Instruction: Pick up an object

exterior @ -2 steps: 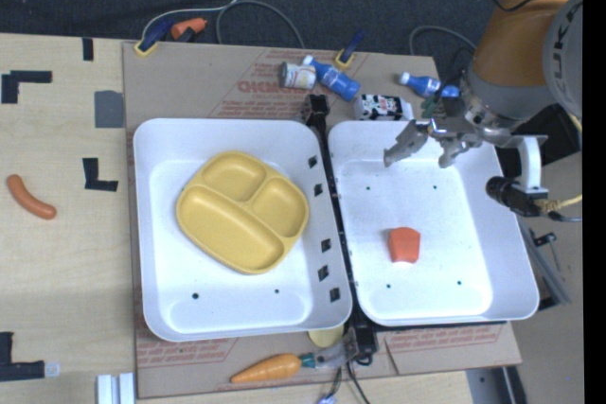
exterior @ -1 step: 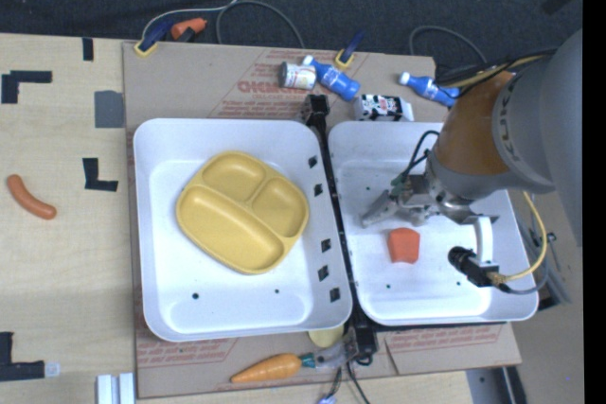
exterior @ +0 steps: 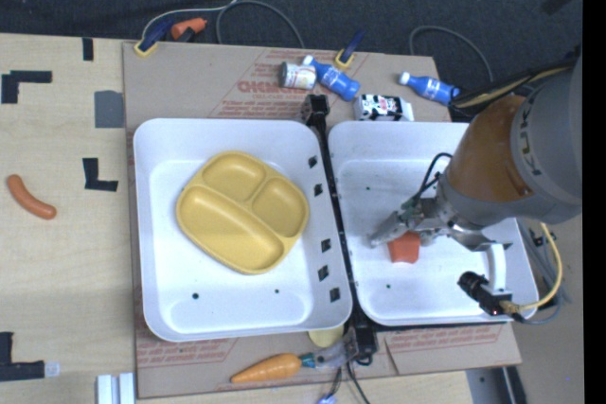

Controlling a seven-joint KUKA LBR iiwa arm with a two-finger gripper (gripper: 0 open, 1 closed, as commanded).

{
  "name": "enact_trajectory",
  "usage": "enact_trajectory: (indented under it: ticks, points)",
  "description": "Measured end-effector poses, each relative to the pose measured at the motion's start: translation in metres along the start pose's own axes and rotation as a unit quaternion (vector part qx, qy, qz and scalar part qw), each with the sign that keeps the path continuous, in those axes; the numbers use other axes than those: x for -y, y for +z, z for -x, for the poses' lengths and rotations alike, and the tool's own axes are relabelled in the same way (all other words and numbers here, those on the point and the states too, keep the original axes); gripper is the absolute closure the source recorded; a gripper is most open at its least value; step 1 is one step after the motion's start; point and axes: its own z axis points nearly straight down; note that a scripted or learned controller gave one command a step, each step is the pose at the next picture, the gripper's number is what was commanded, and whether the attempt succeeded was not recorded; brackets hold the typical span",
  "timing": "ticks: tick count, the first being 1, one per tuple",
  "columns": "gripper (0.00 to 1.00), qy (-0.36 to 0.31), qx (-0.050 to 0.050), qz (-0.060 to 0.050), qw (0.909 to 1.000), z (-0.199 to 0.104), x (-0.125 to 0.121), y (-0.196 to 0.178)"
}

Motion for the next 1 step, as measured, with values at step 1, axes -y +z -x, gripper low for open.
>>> enact_trajectory:
  ticks: [1]
  points:
    - [1.0,0.0,0.001,0.0,1.0,0.0011,-0.0012,-0.0101]
